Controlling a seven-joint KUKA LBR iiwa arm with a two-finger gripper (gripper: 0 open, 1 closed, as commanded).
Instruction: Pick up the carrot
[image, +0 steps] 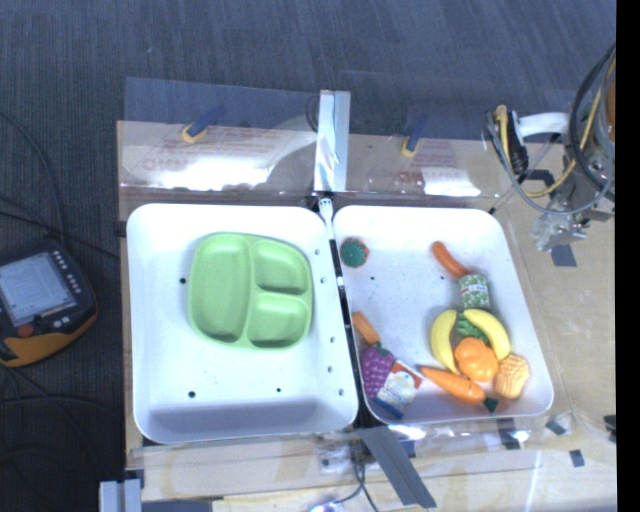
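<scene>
- Left white bin (150, 400): a light green plastic tray (250, 290) with three compartments.
- Right white bin (400, 235): toy foods; the long orange carrot (452, 385) lies near the front edge, just below the yellow bananas (470, 335).
- No label text is legible.
- Gripper (565, 225): beyond the right bin's far corner.

Bins: two, white (150, 330) and (500, 240). Divided green plate (250, 290): one. Carrot (455, 385): one. Bananas (470, 330): two, yellow. Orange pepper-like piece (475, 360): one. Purple grapes (375, 368): one bunch. Small orange pieces: two, (365, 327) and (448, 259). Round green item (353, 252): one. Green-labelled can (474, 291): one. Yellow textured piece (512, 376): one. Small carton (398, 388): one.
</scene>
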